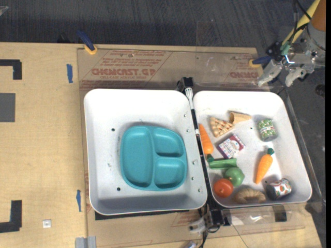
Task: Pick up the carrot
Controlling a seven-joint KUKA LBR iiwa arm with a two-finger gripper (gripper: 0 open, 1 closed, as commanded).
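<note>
The task had not begun in any visible respect; the carrot (264, 167) lay untouched in the right bin (297, 138), and the gripper (282, 72) stood beyond that bin's far right corner, above the desk (41, 138), well apart from the target; whether it was open or closed could not be told at this size. Everything remained to be done by my judgement: approach, descent, grasp and lift. The carrot was orange with a small green top, tilted, its top toward the far side; it lay near the bin's right wall, just beside a small can (280, 188) at its tip. A second orange piece (206, 140) lay against the left wall and could be mistaken for it; the left bin held a teal tray (153, 157).
</note>
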